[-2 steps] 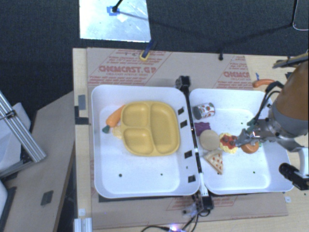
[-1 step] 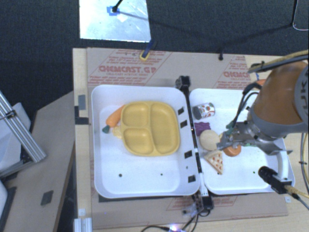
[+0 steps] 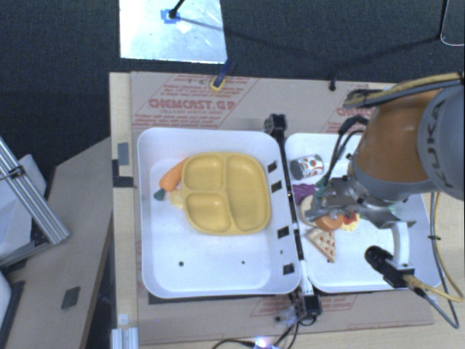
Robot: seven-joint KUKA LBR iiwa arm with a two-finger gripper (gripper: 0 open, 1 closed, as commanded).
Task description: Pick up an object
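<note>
Over right bin (image 3: 349,278), end effector (image 3: 328,211) above toy food, grip state unclear, yellow tray (image 3: 221,193) left.

Carrot (image 3: 171,174) partly under yellow tray (image 3: 221,193)

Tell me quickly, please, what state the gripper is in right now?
Gripper: down in the right bin among the toy food; open or shut cannot be told.
</note>
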